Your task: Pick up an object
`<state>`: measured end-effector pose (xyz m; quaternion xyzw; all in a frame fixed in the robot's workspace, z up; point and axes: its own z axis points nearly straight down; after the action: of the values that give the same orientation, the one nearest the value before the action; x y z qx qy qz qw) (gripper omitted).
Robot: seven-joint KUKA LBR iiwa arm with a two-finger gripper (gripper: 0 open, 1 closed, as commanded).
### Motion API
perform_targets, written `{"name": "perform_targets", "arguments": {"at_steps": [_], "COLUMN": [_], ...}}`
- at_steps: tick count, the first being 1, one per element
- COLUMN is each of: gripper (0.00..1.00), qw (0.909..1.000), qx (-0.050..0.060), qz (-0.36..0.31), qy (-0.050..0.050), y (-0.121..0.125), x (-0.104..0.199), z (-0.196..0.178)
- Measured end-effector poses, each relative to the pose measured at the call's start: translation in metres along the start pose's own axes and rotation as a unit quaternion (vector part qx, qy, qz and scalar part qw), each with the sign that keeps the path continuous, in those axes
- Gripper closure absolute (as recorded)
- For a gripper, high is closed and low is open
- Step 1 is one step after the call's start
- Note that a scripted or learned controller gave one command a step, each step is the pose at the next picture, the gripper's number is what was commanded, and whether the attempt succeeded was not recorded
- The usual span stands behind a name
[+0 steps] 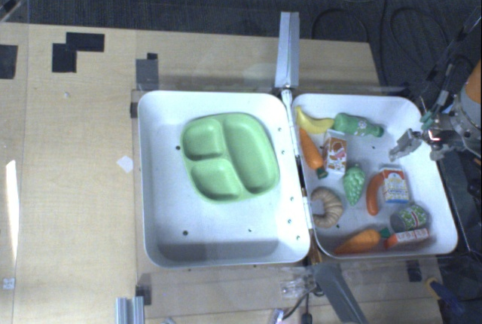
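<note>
Two shallow white bins side by side on a wooden table (68, 187), with the right bin (449, 228) taken as landmark.

Inside the right bin, a scatter of toy food. Near its upper left corner, a yellow banana (312, 120); just right of that, a green bottle (358, 125) lying on its side. Along the left wall, an orange carrot (311, 150), with a small red and white carton (336, 152) beside it. Around the bin's middle, a green bumpy fruit (354, 184) and an orange-red pepper (373, 196), close together. Right of those, a white carton with an orange label (394, 187). Toward the lower left, a brown pretzel (326, 206). Along the lower edge, a second carrot (358, 241), then a red tube (407, 238), and above that a round dark green can (410, 218).

Above the bin's upper right part, the gripper (407, 145), reaching in from the arm at the right edge. Fingers slightly apart, with nothing between them. Clear of every toy, nearest the white carton with an orange label.

Left of the right bin, touching it along the shared wall, the left bin (158, 239) with a green divided plate (228, 155) lying in its middle.
</note>
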<state>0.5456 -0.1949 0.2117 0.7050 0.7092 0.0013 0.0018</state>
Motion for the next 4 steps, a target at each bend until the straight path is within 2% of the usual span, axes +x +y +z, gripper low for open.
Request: {"name": "perform_targets", "arguments": {"at_steps": [1, 2, 3, 4], "gripper": [0.00, 1.00, 1.00, 1.00], "qw": [0.9957, 0.9956, 0.9851, 0.9845], "qx": [-0.006, -0.011, -0.002, -0.006], "qz": [-0.092, -0.094, -0.172, -0.175], "qy": [-0.002, -0.002, -0.001, -0.003], "y": [-0.015, -0.011, 0.075, 0.077], "x": [0.000, 0.001, 0.023, 0.024], "z": [0.111, 0.096, 0.016, 0.003]}}
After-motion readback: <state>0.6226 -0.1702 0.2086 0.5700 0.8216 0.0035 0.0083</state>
